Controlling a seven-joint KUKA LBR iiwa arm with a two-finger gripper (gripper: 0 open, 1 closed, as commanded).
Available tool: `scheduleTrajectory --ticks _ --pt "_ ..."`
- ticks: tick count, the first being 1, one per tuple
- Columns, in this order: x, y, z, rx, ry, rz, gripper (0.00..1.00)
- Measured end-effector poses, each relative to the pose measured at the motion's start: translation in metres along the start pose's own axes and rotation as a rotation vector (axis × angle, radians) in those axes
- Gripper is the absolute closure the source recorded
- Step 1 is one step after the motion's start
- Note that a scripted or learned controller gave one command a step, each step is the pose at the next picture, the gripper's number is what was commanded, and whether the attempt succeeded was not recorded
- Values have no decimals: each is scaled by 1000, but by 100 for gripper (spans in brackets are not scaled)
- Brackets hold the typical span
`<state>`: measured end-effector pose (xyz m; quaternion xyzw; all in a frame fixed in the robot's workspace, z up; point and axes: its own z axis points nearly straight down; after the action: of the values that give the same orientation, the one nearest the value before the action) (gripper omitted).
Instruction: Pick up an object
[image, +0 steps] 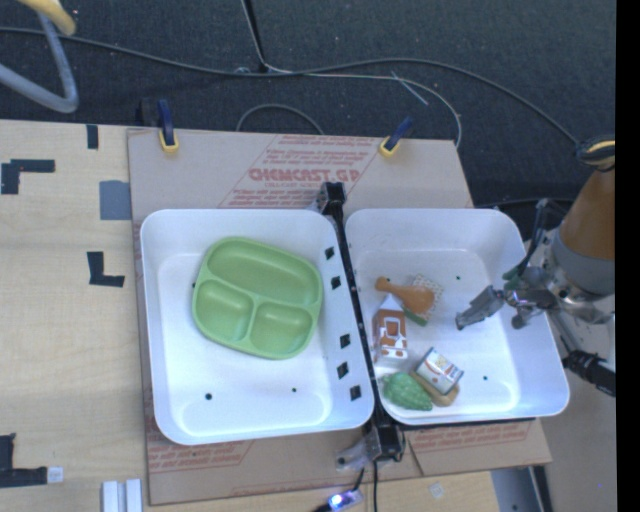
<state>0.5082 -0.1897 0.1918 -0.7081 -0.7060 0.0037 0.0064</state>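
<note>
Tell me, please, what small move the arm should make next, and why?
Probably shift the gripper left and lower it toward the small carton: it hangs over bare floor of the right bin holding nothing, and the toys lie clustered near the divider.

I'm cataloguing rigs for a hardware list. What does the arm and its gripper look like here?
The grey arm carries an orange band above the wrist, with a pale yellowish ring at the band's top edge. At the wrist sits a cluster of dark and silver metal parts. The dark grey two-finger gripper ends in slim jaws.
</note>
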Motion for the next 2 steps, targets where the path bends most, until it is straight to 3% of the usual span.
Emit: scheduleTrajectory --ticks 1,2 --pt "0 3 -6 -12 -3 -4 0" --pt "6 -4 54 -6 -2 -3 0"
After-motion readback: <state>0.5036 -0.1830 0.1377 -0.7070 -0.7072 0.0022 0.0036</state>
